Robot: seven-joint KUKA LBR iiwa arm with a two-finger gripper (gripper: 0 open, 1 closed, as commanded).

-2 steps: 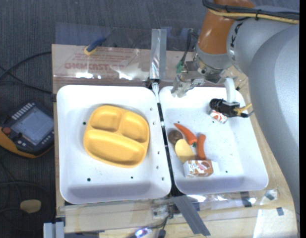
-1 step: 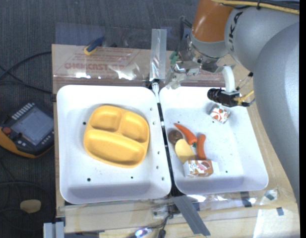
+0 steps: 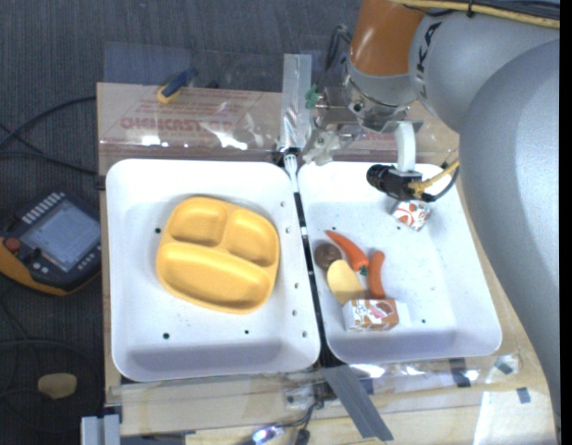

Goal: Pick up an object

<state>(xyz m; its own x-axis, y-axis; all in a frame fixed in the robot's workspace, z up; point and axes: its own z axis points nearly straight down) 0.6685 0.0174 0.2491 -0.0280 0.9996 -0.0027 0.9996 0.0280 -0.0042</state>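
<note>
I cannot tell how my gripper [image 3: 315, 148] stands; nothing picked yet, the carrot [image 3: 346, 247] lies below me.

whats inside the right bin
The right bin holds a cluster near its middle: two orange carrot-like pieces, a pale yellow piece, a small brown item and a red-and-white packet. Another red-and-white item lies near the back. What is beneath the cluster is hidden.
</note>
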